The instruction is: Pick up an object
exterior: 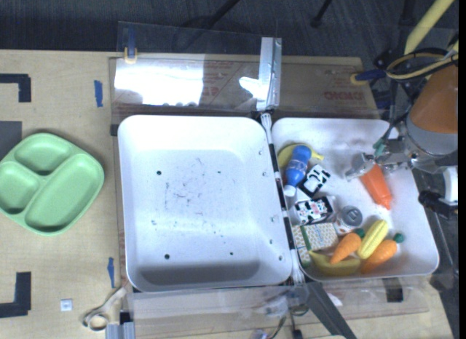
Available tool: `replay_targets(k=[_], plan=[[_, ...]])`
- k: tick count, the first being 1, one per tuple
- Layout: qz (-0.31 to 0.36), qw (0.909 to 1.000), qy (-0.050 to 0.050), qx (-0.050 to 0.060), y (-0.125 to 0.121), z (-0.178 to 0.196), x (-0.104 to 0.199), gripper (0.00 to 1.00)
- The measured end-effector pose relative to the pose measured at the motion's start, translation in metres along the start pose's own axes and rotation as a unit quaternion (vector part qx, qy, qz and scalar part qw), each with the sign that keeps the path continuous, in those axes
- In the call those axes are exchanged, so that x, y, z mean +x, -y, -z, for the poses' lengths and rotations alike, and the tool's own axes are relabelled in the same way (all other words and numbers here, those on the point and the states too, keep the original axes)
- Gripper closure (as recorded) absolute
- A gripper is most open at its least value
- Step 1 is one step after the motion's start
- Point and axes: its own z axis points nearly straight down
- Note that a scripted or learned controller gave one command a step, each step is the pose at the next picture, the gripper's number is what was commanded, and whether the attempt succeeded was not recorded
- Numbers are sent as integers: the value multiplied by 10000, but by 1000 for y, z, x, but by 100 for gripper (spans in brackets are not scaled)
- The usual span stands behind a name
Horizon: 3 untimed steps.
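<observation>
target: I went for the orange carrot-shaped piece point(378, 187), far right of the right bin point(426, 254)
relation: it sat touching the gripper point(370, 161), just nearer, long axis running near-far
jaws: honestly couldn't tell
feel: looked like smooth, tapered plastic
neighbours: carrots point(348, 245) and a blue bottle point(296, 166) lay leftward

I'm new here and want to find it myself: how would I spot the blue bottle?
Look at the right bin of the two white ones, the one crowded with toys. Along its left wall, near the far corner, lies the blue bottle with a white cap, resting against something yellow. It is the one blue thing among orange carrots and yellow pieces.
</observation>
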Motion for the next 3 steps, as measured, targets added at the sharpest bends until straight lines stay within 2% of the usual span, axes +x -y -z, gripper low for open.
replay_targets(k=[1, 2, 3], plan=[[-10, 10000, 34, -21, 0, 11, -3, 100], [-554, 9984, 69, 39, -8, 83, 39, 100], [-547, 9985, 72, 24, -9, 93, 40, 100]])
